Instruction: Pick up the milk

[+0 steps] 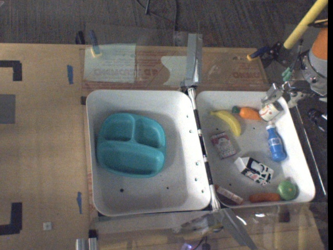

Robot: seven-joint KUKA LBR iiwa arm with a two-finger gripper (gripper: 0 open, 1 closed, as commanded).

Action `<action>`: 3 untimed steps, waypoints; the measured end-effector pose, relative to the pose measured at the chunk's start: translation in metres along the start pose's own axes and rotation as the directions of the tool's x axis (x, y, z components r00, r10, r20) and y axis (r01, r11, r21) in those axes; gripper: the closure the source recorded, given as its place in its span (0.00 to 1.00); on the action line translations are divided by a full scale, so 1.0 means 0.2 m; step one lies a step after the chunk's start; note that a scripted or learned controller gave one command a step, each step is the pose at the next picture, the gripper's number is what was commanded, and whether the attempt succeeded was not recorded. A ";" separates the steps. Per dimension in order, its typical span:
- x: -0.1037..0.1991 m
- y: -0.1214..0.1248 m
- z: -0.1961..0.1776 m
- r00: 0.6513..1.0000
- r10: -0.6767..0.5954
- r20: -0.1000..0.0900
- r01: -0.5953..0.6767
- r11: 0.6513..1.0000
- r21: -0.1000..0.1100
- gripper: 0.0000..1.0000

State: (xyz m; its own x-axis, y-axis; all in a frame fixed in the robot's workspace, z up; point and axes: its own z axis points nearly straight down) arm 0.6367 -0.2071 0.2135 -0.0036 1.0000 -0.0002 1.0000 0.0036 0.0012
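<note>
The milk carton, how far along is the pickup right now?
Nothing looks done yet: the milk carton lies on its side in the right bin, between the blue bottle and the green apple. The gripper is at the bin's far corner, well away from it. Reaching, grasping and lifting remain.

Milk carton (256,170) open from above; blue bottle (276,145) near its upper right; green ball (287,189) and red packet (224,144) nearby.

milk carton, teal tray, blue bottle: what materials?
Milk carton: probably printed paperboard, going by its flat faces and folded edges. Teal tray: likely moulded plastic, matte, with rounded compartments. Blue bottle: seemingly plastic, with a slight sheen and a white cap.
</note>
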 end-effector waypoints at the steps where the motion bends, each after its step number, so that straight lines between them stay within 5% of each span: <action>1: 0.00 0.17 0.63 0.995 0.094 -0.020 -0.094 0.996 0.009 0.00; 2: -0.02 0.18 0.57 0.996 0.091 -0.004 -0.091 0.996 -0.004 1.00; 3: 0.13 0.16 0.35 0.999 0.043 0.001 -0.043 0.999 -0.002 1.00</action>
State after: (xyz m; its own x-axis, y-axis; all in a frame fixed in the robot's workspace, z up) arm 0.6679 -0.1814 0.1431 0.0396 0.9992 -0.0015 0.9992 -0.0395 0.0032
